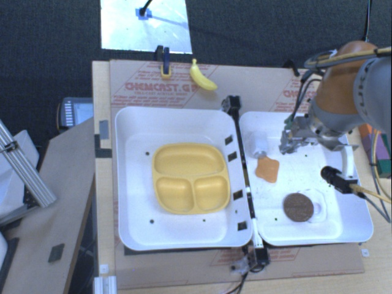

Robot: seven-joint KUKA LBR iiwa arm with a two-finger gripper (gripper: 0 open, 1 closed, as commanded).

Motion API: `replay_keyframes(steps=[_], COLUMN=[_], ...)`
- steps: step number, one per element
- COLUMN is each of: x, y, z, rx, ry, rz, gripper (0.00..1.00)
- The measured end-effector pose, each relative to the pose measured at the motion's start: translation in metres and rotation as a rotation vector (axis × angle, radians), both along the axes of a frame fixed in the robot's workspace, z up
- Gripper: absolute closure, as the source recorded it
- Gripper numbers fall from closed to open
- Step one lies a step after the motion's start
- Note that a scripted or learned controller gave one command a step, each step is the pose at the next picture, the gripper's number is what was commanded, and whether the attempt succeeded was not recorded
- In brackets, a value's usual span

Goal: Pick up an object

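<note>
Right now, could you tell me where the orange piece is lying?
The orange piece lies in the right bin, near its left wall, below the gripper and above the brown disc.

setting: robotics lab | evidence: grey-orange arm [352, 84] over two white bins [122, 164] on cardboard-covered bench [269, 81] | black curtain [49, 23] behind | aluminium rail [24, 170] at left | loose cables [373, 195]
</note>
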State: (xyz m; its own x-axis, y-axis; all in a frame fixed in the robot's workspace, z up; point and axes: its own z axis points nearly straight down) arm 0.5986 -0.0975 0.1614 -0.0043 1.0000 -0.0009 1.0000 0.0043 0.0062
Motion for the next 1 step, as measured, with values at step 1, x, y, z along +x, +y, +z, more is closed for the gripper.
replay_keyframes(steps=[1], x=[0.0119], y=[0.0014], z=[0.0532], rx=[0.000], ry=[-0.001], rz=[0.001], gripper=[1.00])
